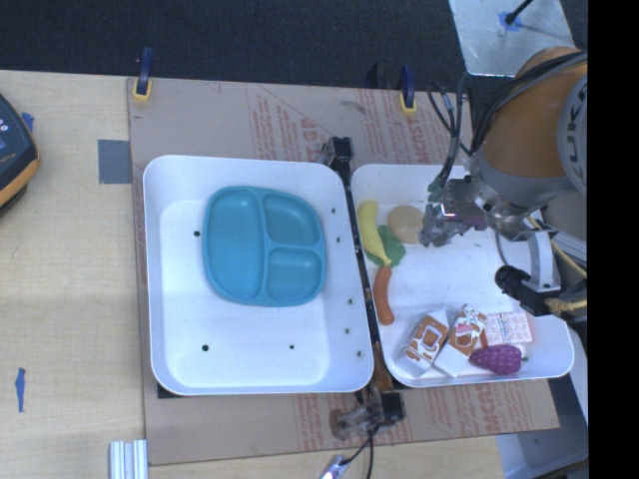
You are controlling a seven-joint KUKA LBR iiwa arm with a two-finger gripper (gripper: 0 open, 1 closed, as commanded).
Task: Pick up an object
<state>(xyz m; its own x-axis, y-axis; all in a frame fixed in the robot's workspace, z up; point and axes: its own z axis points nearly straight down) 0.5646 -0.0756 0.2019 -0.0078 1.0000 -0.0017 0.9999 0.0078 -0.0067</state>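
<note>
My gripper (440, 224) hangs over the back of the right bin (454, 267), just right of a tan round piece (404, 221). A yellow banana (370, 231) and a green piece (391, 248) lie at the bin's left wall, with an orange-red sausage (383, 294) below them. Several small cartons (427, 341) and a purple grape bunch (496, 358) lie along the bin's front. Nothing shows between the gripper's dark fingers.
The left bin (180, 337) holds a blue divided plate (264, 244). The grey arm with its orange band (534, 118) covers the right bin's back right corner. Clamps sit at the seam between the bins, front and back.
</note>
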